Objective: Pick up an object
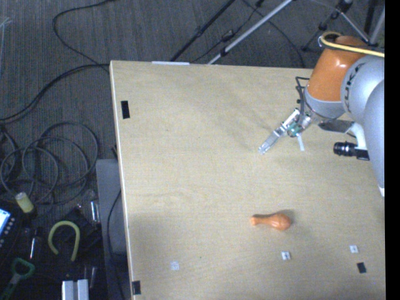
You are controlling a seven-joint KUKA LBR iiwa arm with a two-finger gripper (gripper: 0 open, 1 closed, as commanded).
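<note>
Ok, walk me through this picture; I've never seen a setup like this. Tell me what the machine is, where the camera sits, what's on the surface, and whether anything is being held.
The machine is a robot arm, grey with an orange band, reaching in from the right. At its tip is a small gripper with two thin fingers, which seem spread apart, with nothing between them. One camera, fixed above, looks down at a slant on a pale wooden board. On the board lies one orange object, shaped like a small club or drumstick, nearer the camera than the gripper and well apart from it. On the dark floor to the left are looping cables.
</note>
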